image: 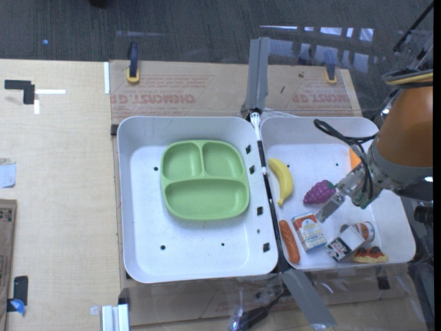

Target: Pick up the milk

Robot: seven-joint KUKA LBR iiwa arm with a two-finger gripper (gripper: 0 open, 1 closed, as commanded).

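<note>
The milk (311,232) is a small white carton with a red top and a blue mark on its label. It lies in the right bin (393,216), towards the front and left of the middle. My gripper (339,200) hangs low over the right bin, just up and to the right of the carton, with its tip close to the carton's upper corner. Nothing shows in its grasp. The grey arm with the orange band (412,126) comes in from the right and covers the bin's right side.
Around the milk lie a banana (281,179), purple grapes (320,192), a hot dog (289,242), a small can (360,233), a dark packet (337,249) and a pizza slice (370,256). The left bin (138,240) holds a green divided plate (204,179).
</note>
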